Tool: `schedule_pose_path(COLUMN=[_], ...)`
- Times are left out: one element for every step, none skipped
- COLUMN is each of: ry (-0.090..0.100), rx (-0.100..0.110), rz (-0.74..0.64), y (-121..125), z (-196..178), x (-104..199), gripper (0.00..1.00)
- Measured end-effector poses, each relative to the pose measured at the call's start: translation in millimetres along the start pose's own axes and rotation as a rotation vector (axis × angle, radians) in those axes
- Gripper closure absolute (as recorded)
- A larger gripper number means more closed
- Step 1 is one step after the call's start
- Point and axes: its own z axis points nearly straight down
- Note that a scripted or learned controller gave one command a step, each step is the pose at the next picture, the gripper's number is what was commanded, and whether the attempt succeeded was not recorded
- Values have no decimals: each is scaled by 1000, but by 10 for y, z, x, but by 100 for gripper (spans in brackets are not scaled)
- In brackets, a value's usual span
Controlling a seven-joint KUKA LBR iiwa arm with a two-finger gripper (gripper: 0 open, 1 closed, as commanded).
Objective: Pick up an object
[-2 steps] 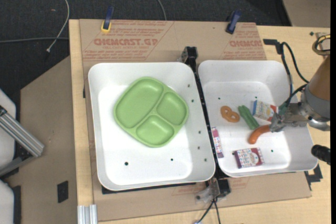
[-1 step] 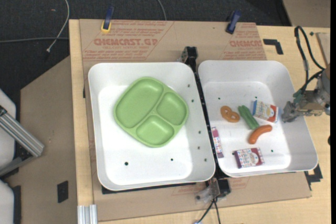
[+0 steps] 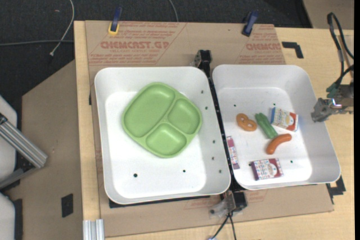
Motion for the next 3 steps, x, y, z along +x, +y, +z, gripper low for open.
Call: schedule_pose_path(ry=[7,6,6], rx=[9,8,11], rz=[-5,-5,-5], y=[60,72,183], z=[116,31,149], x=[512,1023,1570], gripper=[100,100,100])
